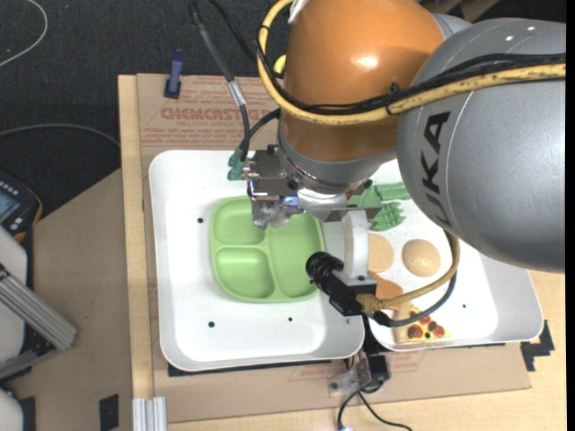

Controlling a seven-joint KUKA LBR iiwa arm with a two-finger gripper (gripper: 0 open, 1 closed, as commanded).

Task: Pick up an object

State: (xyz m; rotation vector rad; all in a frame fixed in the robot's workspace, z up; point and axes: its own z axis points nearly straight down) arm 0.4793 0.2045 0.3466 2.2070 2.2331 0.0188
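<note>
Arm (431,115) hangs over both bins. Gripper (269,206) sits at the green tray's (256,263) top edge, in the left bin (180,268); can't tell its state or any grasp. Tray lies flat, compartments up, long axis roughly across the bin. Small food items (420,257) in right bin.

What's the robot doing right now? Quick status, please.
Tool low over green divided plastic tray in left white bin. Nothing seen held. Arm covers part of right white bin.

- A divided tray (256,263) lies in the left bin (180,268).
- A bun (420,257), a flat round piece (382,254) and small items lie in the right bin (503,308).
- The arm (431,115) hangs over both.
</note>
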